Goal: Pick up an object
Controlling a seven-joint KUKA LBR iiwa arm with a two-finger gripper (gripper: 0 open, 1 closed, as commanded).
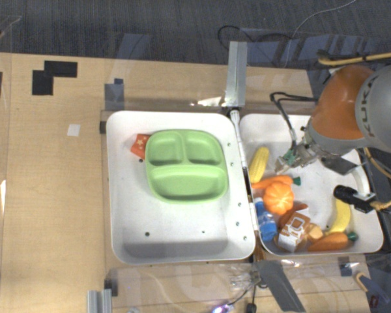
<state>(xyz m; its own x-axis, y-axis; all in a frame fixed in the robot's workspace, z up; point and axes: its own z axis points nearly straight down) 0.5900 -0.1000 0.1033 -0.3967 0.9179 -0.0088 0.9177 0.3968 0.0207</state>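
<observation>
The right bin (326, 126) holds a heap of toy food. A yellow corn cob (259, 163) lies along its left wall. Below the cob are an orange carrot (272, 182) and a round orange fruit (280, 200). My gripper (293, 158) hangs low over the bin just right of the corn cob and above the carrot. Nothing can be made out in its grasp.
A blue item (266, 222), a small carton (293, 232), a second carrot (327, 242) and a banana (341, 216) lie along the bin's front. The left bin (127, 207) holds a green divided plate (186, 165) and a small red item (139, 147). Cables run behind the bins.
</observation>
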